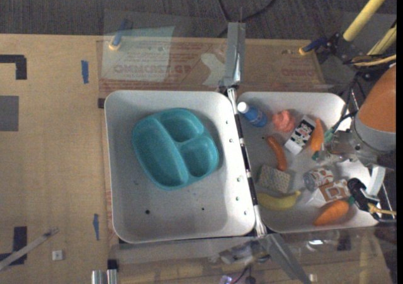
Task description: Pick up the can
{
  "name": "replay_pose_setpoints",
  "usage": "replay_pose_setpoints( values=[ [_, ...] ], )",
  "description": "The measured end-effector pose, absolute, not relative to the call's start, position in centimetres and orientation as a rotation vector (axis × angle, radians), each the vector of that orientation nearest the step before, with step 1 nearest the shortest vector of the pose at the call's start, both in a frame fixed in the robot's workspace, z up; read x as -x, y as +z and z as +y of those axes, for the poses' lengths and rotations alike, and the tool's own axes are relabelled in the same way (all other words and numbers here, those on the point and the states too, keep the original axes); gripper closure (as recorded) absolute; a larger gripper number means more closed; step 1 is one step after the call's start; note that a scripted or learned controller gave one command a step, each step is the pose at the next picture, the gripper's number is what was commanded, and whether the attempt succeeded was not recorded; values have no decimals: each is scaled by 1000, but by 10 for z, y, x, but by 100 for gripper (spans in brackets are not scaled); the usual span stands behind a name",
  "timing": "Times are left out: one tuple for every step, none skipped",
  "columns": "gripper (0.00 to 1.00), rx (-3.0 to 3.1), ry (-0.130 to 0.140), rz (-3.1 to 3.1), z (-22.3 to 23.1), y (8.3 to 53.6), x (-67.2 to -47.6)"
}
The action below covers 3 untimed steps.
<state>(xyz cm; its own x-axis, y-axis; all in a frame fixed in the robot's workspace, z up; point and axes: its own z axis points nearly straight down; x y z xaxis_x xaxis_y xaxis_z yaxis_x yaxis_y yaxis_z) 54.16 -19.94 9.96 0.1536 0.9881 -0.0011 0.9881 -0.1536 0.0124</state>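
Lying on its side at the frame's lower right, your small silver-topped metal can (320, 179) rests in the right white bin (277, 223) — beside a smooth orange carrot (332, 213), the gripper (337, 148) just above.

My arm (381, 113) comes in from the right edge of the frame, orange band uppermost, wrist bent down, with the hand (337, 147) at mid-right, pointing left.

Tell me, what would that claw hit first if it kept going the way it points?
Likely the small silver can with an orange-and-white label, lying close by the gripper in the right white bin, though depth is unclear from this slanted view.
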Motion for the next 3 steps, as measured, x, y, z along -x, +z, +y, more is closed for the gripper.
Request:
replay_pose_setpoints(
  values=[
    [100, -2390, 0, 2037, -220, 191, -553],
    [100, -2168, 1, 2267, -193, 266, -583],
    [100, -2297, 1, 2137, -160, 279, -584]
  ],
)
